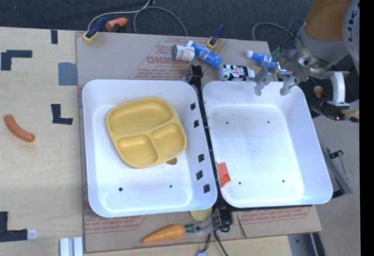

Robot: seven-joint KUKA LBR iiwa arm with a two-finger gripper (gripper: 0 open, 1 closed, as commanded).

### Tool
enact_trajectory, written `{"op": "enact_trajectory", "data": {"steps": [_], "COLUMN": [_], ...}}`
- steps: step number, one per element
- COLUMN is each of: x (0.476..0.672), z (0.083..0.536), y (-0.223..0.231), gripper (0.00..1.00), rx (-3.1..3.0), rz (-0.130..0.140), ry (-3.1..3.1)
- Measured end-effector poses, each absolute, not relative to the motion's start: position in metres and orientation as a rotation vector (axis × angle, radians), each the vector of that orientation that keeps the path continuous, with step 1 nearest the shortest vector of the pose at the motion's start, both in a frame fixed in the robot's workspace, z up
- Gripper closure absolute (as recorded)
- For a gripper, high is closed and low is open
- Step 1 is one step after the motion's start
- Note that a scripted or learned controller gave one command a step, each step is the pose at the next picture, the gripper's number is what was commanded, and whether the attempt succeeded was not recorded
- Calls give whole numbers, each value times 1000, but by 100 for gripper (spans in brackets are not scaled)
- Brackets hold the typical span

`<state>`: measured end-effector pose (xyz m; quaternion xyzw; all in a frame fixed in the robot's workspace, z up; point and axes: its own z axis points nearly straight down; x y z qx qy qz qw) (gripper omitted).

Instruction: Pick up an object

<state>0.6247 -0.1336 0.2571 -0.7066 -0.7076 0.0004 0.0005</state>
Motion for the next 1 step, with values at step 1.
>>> {"op": "enact_trajectory", "data": {"steps": [1], "x": [540], "z": [133], "y": [-101], "gripper": [0], "rx": [-2212], "rz": [13], "ry": [-2212]}}
